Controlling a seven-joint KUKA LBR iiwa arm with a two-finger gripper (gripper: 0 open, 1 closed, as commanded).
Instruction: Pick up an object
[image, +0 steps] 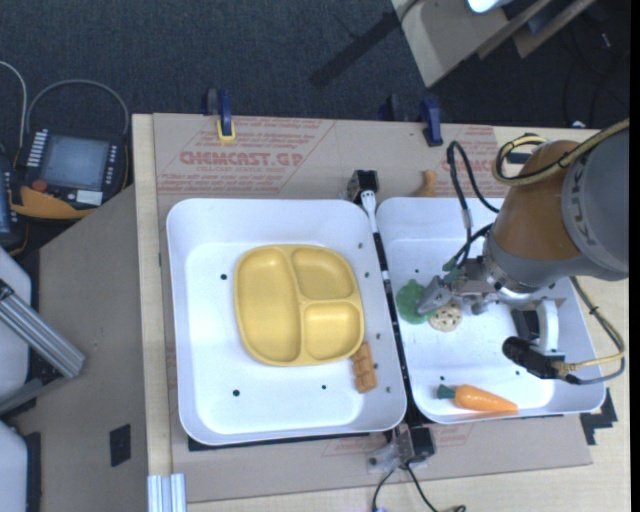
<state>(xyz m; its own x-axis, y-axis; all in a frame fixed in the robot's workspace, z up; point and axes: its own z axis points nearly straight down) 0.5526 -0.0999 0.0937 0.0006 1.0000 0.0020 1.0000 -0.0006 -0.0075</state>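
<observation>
- Desk (300, 140) seen from above, bearing two shallow white bins side by side.
- Left bin (200, 330): yellow divided plate (298, 303), small brown object (364, 372) just beside its lower right corner.
- Right bin (575, 385): green object (409, 299), speckled cookie-like round (445, 319), orange carrot (482, 400) near the front wall.
- Gripper (443, 297) low over green object and round, touching or nearly so; fingers' opening impossible to tell, nothing visibly held.
- Round likely light and stiff, best pinched across its edges; carrot probably smooth, best taken mid-body.
</observation>
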